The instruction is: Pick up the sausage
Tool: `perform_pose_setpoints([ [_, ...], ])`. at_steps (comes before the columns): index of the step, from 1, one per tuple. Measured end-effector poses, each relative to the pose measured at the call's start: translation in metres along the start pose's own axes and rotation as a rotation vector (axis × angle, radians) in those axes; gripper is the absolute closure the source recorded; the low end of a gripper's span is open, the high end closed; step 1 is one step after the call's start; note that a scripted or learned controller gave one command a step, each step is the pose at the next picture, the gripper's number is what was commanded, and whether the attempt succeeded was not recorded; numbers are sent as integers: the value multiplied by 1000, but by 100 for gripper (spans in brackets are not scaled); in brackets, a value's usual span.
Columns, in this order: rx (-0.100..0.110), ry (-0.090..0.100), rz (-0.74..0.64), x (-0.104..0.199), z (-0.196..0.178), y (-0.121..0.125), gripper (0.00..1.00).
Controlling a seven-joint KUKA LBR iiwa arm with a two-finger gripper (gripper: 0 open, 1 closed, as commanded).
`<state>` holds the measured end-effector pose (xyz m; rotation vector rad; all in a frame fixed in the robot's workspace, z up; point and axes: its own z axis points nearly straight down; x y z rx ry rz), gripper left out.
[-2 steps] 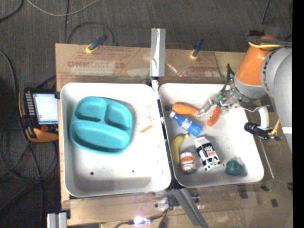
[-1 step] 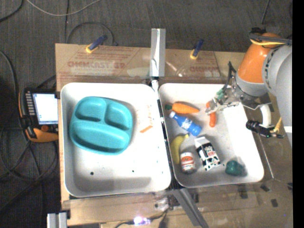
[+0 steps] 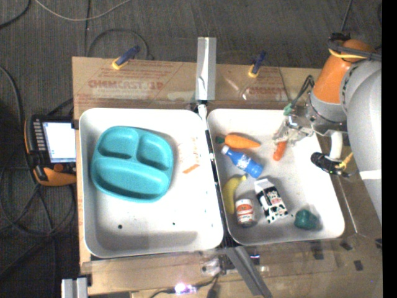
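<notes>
I see my claw (image 3: 286, 132) right of the carrot (image 3: 242, 141), with the sausage (image 3: 279, 149) hanging tilted just beneath; whether it truly grips, I cannot tell.

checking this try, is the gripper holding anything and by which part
Yes, it looks so: the gripper has the sausage by its upper end, the rest hanging down over the right bin.

Two white bins (image 3: 149, 241) were counted, and one teal tray (image 3: 132, 162). One each were seen of carrot (image 3: 242, 141), sausage (image 3: 279, 149), bottle (image 3: 243, 162), banana (image 3: 231, 193), can (image 3: 245, 212), carton (image 3: 271, 202) and green lump (image 3: 306, 219).
</notes>
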<state>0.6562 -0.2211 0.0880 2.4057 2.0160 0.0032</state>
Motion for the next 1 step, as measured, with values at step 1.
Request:
perform_pose_setpoints([
  [1,3,-1,-132,49,-144,5,100],
])
